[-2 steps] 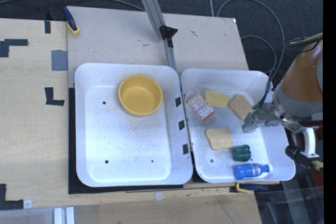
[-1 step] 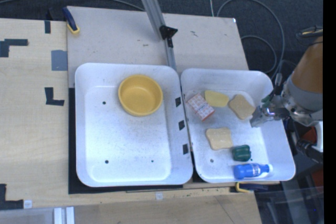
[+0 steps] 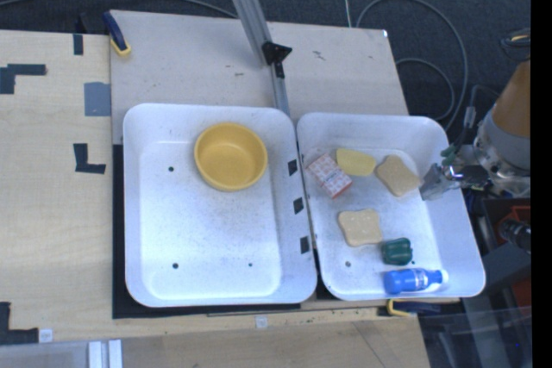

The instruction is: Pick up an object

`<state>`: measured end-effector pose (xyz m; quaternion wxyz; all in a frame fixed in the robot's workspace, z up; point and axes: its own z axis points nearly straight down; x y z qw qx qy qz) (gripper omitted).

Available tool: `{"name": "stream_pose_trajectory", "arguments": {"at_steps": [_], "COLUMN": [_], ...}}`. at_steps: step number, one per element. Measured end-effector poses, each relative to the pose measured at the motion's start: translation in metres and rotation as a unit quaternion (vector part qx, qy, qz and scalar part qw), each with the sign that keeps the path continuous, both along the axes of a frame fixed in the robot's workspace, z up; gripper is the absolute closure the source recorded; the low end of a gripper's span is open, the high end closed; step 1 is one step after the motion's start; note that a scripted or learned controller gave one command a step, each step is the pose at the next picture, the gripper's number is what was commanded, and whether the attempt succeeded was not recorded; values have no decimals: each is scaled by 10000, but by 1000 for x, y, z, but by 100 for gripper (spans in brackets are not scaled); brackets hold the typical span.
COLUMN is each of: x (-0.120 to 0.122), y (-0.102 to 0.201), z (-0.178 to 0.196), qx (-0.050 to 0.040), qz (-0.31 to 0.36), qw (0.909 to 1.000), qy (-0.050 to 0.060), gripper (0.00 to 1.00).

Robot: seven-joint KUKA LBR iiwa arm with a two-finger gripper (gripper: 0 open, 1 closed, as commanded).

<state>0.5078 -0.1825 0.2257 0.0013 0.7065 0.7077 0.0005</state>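
The claw sits over the right rim of the right bin, about halfway between near and far. I cannot tell how far open it is, and I see nothing in it. The grey arm with its orange band comes in from the right.

Things to pick up lie in the right bin. Closest to the claw is a tan bread slice, just left of it. A yellow block lies left of that, and a small pink and white box lies near the bin's left wall. Another bread slice rests in the middle. A small green thing sits nearer, and a blue bottle lies on its side by the near wall.

The far right corner of this bin is bare, and so is the near left corner.

The left bin holds a yellow bowl near its far side, with lots of bare floor around it.

A grey pole slants over the bench on the far side, ending at a black clamp where the two bins meet. Cables curl on the dark floor beyond.
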Motion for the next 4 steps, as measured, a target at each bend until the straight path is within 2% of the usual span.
{"name": "stream_pose_trajectory", "arguments": {"at_steps": [2,3,4], "x": [21,34,35], "y": [101,158,220], "z": [-18,-7,-11], "qx": [15,15,14], "qz": [26,33,35], "qw": [10000,10000,10000], "qy": [27,17,26], "gripper": [100,100,100]}}
